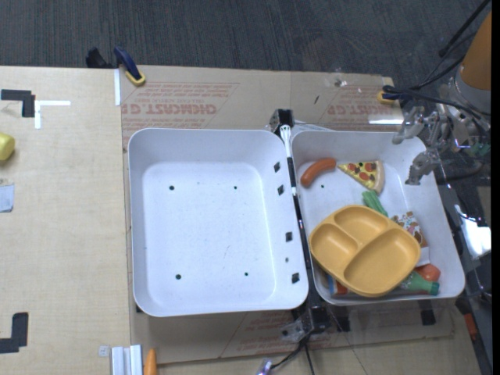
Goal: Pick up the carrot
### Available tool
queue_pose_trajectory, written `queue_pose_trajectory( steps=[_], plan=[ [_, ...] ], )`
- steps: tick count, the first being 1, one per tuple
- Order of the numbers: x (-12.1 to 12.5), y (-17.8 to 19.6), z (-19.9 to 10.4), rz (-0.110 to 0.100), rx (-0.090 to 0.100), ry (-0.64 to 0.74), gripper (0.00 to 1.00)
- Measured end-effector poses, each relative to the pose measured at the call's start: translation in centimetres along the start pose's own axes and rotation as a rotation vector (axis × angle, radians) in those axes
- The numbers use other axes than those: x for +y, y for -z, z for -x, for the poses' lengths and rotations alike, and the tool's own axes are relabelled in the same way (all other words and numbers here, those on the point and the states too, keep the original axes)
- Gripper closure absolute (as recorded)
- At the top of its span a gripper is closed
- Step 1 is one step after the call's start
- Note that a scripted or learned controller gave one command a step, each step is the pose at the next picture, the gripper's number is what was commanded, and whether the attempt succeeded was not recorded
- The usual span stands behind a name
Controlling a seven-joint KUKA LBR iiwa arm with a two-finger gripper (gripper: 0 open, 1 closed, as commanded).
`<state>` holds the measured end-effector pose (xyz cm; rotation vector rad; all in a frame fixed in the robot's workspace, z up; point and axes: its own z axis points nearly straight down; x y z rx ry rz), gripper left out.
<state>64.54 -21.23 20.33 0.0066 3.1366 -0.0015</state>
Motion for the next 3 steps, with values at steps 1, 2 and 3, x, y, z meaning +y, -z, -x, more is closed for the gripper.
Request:
queue_pose_trajectory(
  steps=[1, 2, 3],
  plan=[
    [4.2, -8.6, 0.7, 0.001, 0.001, -0.065, 0.00],
    [9.4, -10.7, -0.5, 0.001, -0.007, 0.041, 0.00],
    [9.4, -9.6, -0.3, -0.002, -0.012, 0.045, 1.00]
  ],
)
